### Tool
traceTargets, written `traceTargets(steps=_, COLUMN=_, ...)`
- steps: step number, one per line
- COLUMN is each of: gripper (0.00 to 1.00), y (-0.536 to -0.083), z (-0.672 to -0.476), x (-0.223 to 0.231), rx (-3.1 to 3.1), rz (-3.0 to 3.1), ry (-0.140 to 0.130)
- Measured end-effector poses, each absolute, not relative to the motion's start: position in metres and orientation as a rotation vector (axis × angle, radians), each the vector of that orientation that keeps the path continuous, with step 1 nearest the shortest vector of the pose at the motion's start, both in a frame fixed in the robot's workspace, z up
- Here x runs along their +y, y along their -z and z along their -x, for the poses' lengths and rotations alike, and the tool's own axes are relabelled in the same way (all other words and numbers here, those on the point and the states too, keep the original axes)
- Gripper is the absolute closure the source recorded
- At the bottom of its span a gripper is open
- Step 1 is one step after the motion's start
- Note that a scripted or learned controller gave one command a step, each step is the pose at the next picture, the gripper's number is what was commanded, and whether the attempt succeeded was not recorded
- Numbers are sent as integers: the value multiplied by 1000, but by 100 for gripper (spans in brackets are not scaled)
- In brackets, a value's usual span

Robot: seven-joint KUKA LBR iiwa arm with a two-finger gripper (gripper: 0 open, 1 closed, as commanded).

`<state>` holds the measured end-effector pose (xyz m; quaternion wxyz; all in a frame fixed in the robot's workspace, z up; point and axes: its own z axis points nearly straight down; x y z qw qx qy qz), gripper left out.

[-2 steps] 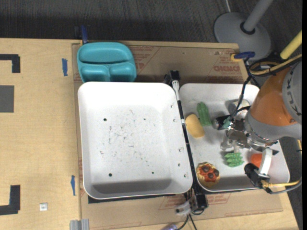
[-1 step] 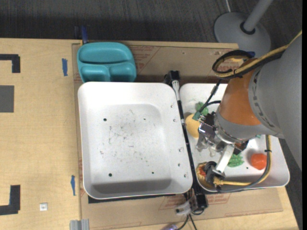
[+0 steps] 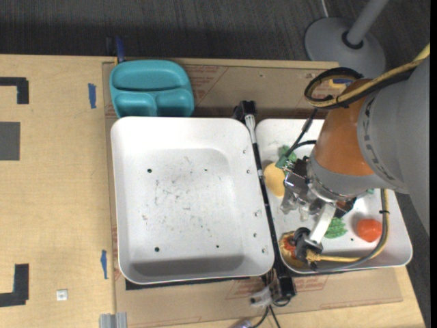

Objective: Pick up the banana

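A yellow rounded piece, which looks like the banana, lies at the left side of the right bin, close to the wall between the two bins. Its right end is hidden under the gripper. My gripper hangs low over the right bin, just right of and slightly in front of the yellow piece. The grey arm with its orange band covers the bin's middle and back.
In the right bin a green item lies behind the gripper, another green item sits in front of it, and an orange-red round thing rests at the front right. The left bin adjoins. A teal tray stands behind it.
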<state>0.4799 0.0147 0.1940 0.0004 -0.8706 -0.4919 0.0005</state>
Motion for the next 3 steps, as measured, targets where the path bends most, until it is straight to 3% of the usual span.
traceTargets(steps=1, gripper=100, y=-148, z=-483, x=59, rx=-1507, rz=2755, ry=20)
traceTargets(steps=3, gripper=100, y=-131, z=-482, x=70, rx=-1819, rz=2573, ry=6)
